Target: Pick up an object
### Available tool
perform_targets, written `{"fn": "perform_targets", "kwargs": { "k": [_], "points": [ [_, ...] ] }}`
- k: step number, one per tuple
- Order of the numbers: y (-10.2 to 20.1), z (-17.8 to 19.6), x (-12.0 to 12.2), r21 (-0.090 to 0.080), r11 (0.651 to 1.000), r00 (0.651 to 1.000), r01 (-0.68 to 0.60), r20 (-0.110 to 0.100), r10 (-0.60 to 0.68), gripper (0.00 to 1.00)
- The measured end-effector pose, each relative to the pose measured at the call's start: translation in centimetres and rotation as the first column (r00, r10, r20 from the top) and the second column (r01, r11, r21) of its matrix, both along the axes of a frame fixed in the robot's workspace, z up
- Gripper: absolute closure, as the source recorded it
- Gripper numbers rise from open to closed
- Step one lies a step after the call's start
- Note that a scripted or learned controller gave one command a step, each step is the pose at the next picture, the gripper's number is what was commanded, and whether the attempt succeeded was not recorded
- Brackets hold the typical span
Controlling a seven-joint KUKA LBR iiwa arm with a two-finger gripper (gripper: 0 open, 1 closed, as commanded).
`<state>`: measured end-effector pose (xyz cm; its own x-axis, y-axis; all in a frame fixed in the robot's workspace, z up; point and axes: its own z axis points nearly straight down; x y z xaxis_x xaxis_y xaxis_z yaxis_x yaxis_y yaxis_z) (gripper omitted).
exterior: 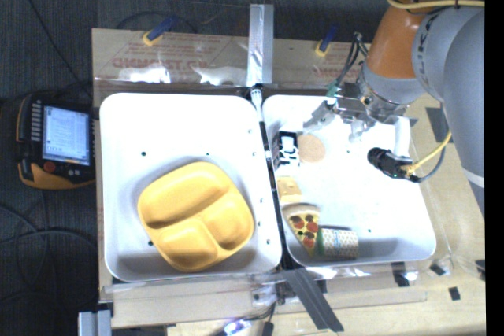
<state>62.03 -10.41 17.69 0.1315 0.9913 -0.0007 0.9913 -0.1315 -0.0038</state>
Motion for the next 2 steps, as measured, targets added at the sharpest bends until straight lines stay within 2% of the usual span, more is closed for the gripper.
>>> {"fn": "perform_targets", "kwargs": {
  "k": [1,2],
  "points": [
    [-6.1,4.7,4.4,-0.003,1.000,1.000,0.011,0.003,-0.011,0.00],
    [0.9,1.6,4.8,-0.002,0.993,0.993,-0.116,0.002,0.116,0.00]
  ]
}}
